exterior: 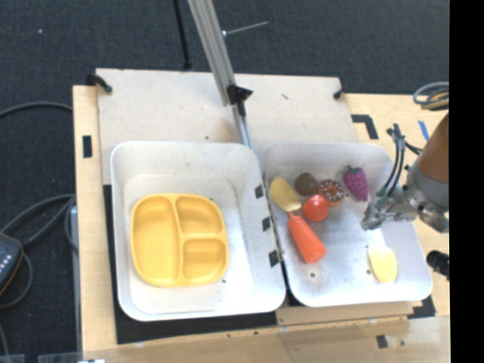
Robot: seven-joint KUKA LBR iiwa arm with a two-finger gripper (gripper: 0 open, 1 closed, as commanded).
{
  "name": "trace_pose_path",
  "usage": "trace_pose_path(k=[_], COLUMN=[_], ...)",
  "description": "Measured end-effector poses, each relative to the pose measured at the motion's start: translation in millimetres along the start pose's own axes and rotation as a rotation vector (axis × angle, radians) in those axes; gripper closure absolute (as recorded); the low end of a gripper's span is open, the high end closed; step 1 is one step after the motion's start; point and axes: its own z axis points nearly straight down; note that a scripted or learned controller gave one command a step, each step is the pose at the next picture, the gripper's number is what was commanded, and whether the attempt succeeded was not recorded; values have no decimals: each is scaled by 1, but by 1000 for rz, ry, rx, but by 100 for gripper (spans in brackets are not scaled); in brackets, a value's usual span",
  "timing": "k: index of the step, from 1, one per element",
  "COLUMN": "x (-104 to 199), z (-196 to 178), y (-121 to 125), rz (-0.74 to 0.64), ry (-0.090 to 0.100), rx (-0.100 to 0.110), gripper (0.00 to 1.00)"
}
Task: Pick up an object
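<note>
Toy foods are gathered in the right bin point(333, 297): a pale yellow piece point(285, 193) at the left, an orange carrot-like piece point(306, 238) below it, a red tomato-like ball point(316, 207) touching the carrot's upper end, a brown round piece point(305, 183), a small dark ringed piece point(331, 190) and a purple grape bunch point(356, 181). A separate pale yellow piece point(383, 264) lies near the bin's lower right. The gripper point(371, 220) is seen above that piece, over bare bin floor; nothing is seen between its fingers, and whether they are parted cannot be told. A yellow divided tray point(179, 239) sits in the left bin point(189, 157).
</note>
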Motion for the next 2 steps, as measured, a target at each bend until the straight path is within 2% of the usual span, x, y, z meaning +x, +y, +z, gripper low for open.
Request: trace_pose_path(k=[2], x=[-3], z=[-21], y=[3], rz=[-5], ry=[-8], rx=[-14], gripper=[100])
